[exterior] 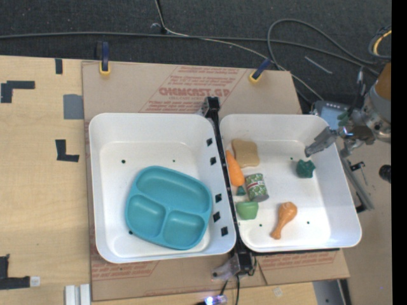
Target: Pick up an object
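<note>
Past the drumstick [283, 219], the arm's fingers [316, 147] slant over the right bin's [346, 199] rim, grip state unclear.

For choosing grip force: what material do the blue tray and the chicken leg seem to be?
Blue tray: looks like hard molded plastic, smooth with a soft sheen, and has three pressed compartments. Chicken leg: probably a plastic toy, with an even orange color and a slightly glossy surface; rubber is also possible.

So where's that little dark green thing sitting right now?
The dark green object lies in the right bin, near its right wall, apart from the other toys. The gripper hangs just above it, and the drumstick lies below it.
</note>
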You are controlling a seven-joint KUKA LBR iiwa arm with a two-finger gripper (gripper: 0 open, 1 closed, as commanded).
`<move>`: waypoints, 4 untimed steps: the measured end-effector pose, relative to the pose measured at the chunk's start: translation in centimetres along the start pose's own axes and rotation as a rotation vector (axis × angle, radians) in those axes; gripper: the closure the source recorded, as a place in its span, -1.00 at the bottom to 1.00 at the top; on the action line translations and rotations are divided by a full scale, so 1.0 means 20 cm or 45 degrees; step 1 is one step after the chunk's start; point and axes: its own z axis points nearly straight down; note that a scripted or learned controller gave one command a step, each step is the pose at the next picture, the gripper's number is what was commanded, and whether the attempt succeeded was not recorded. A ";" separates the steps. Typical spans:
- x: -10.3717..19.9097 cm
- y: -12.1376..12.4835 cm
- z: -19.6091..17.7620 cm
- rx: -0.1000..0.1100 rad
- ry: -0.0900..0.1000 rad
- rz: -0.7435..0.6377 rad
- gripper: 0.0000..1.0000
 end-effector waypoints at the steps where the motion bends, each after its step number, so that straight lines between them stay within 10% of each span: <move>1: 0.00 0.01 -0.04 -0.015 -0.004 -0.005 -1.00; 4: 0.07 0.04 0.67 -0.011 -0.003 -0.006 -1.00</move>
